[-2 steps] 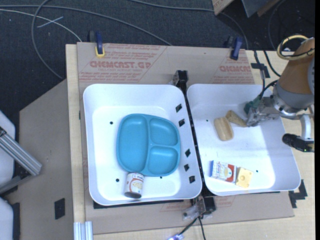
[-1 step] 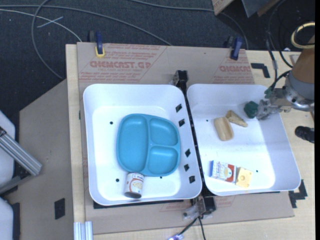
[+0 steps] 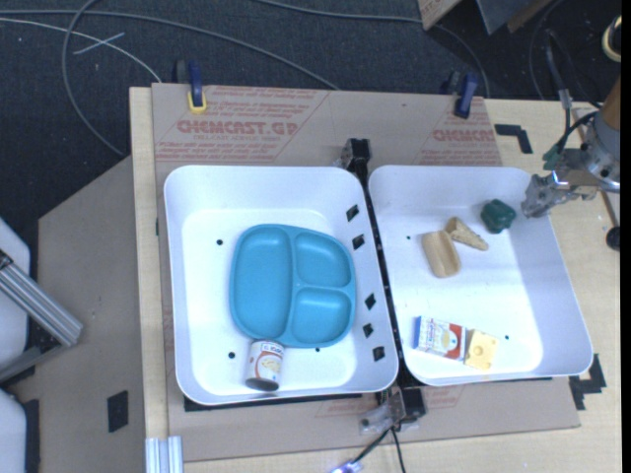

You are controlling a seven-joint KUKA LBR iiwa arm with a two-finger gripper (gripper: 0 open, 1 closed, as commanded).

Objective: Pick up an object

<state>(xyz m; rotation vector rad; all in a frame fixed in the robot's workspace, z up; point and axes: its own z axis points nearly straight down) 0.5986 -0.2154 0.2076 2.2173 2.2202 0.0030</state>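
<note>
The right bin [image 3: 552,294] holds a dark green lump [image 3: 498,215] near its far right corner, two tan bread-like pieces [image 3: 449,247] in the middle, and a small printed carton with a yellow piece [image 3: 453,341] near the front. My gripper [image 3: 542,195] sits at the right rim of this bin, just right of the green lump, with nothing visible in it. In the left bin [image 3: 197,225] lies a blue divided plate [image 3: 292,285], and a small can [image 3: 264,365] lies in front of it.
Black clips [image 3: 361,264] run along the seam between the bins. Blue clamps [image 3: 197,87] hold the cardboard sheet at the back of the bench. Cables trail over the dark floor behind.
</note>
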